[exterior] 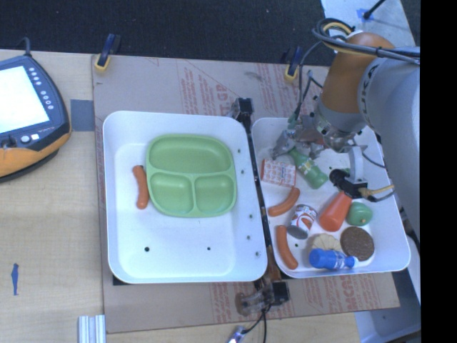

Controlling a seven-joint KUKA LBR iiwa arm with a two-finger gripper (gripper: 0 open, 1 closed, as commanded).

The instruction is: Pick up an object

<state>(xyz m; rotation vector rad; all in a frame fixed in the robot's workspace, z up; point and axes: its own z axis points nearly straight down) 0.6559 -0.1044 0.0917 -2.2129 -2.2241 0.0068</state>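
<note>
My gripper [298, 146] is down at the far end of the right bin [397, 261], with the grey arm and its orange band rising behind it. Just under it lies a green bottle [313, 173], tilted, and a red and white packet [277, 172] to its left. Whether the gripper touches the bottle is unclear. Nearer the front lie an orange sausage [284, 201], a small can [303, 219], an orange cone [334, 212], a green ball [359, 214], a brown disc [357, 243], a blue bottle [330, 261] and a second sausage [285, 246].
The left bin [178, 256] holds a green divided plate [191, 175] and an orange sausage [141, 186] beside it. A tablet in an orange case [28, 120] lies on the bench at far left.
</note>
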